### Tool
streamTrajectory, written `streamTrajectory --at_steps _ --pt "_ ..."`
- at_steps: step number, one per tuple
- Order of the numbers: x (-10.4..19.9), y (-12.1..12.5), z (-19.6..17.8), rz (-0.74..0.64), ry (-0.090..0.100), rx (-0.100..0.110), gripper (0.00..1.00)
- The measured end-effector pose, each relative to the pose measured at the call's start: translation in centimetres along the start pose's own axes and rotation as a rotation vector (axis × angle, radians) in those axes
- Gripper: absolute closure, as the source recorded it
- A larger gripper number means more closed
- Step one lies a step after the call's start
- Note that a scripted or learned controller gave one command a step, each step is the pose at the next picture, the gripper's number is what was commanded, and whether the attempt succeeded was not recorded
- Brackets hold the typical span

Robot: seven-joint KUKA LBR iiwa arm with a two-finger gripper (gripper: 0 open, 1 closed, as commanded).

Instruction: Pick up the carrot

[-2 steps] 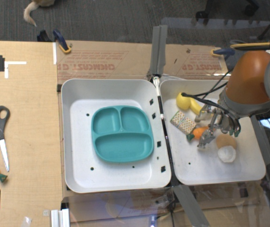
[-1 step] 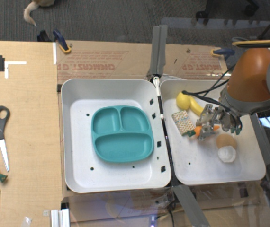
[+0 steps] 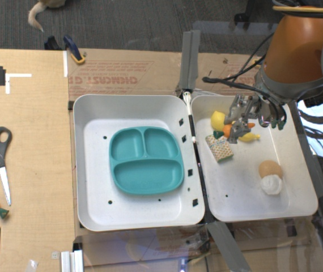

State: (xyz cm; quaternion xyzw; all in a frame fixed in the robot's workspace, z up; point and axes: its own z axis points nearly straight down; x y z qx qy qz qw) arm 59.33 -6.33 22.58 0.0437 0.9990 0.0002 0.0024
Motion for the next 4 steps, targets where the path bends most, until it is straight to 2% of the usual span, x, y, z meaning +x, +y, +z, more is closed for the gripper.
streamTrajectory --at_steps 1,2,3,4 --pt "0.0 0.0 0.1 0.0 0.002 0.0 0.0" --pt "3.1 -3.8 11.1 0.079 0.003 0.001 0.0" --pt "1.0 -3.6 12.5 0.031 -0.011 0.002 0.0" --pt "0.8 -3.1 12.5 0.132 -0.011 0.0 0.0"
